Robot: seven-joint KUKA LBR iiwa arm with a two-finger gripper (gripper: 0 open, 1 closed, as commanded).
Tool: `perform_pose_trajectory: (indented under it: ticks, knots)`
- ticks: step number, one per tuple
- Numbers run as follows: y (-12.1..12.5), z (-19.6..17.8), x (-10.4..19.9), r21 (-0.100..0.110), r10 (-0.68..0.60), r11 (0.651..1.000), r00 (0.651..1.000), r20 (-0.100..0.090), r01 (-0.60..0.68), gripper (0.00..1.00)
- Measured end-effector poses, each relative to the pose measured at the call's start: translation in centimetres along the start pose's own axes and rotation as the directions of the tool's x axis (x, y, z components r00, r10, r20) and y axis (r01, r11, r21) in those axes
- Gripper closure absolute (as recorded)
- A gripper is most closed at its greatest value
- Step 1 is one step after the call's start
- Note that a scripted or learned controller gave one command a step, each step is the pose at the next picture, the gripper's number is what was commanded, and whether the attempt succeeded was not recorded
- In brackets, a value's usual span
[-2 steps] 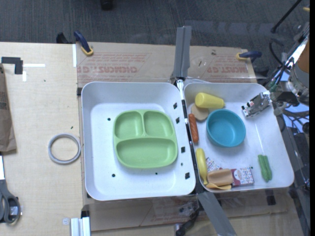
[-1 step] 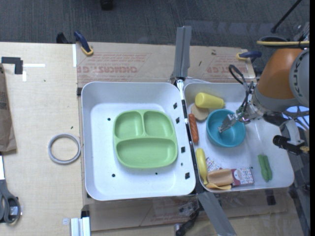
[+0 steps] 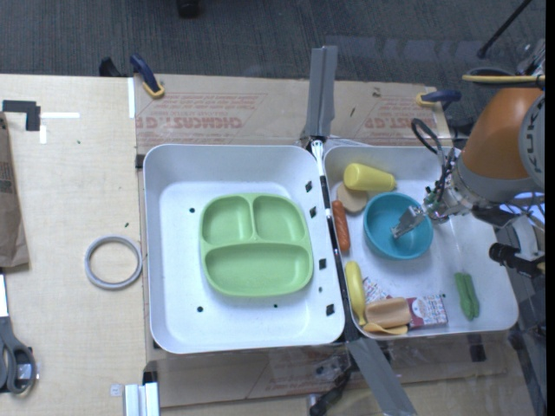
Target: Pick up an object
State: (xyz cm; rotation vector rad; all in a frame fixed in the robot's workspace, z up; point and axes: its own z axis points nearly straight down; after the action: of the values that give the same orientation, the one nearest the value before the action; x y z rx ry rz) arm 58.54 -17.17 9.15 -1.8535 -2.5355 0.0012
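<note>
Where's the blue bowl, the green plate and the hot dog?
blue bowl (image 3: 392, 239): camera view, its inner floor, left of the tool.
green plate (image 3: 257, 267): camera view, its big lower compartment.
hot dog (image 3: 341, 225): camera view, its middle.

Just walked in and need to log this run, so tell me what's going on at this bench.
A grey KUKA arm reaches in from the right over the right bin, its pincer down at the blue bowl. Whether it grips anything cannot be told. Around the bowl lie a yellow piece, a hot dog, a banana, a small printed packet and a green pickle-like piece. The left bin holds a green divided plate, untouched.
</note>
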Motion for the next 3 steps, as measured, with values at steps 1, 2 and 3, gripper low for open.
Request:
perform_pose_trajectory:
  ticks: [1, 2, 3]
  knots:
    - [0.0, -1.1, -0.2, -0.004, 0.004, 1.0, 1.0, 0.001, -0.004, 1.0]
    - [-1.9, -0.4, 0.4, -0.007, 0.173, 0.985, 0.985, 0.002, -0.173, 1.0]
    - [-2.1, 0.0, 0.5, 0.0, 0.173, 0.985, 0.985, 0.0, -0.173, 0.0]
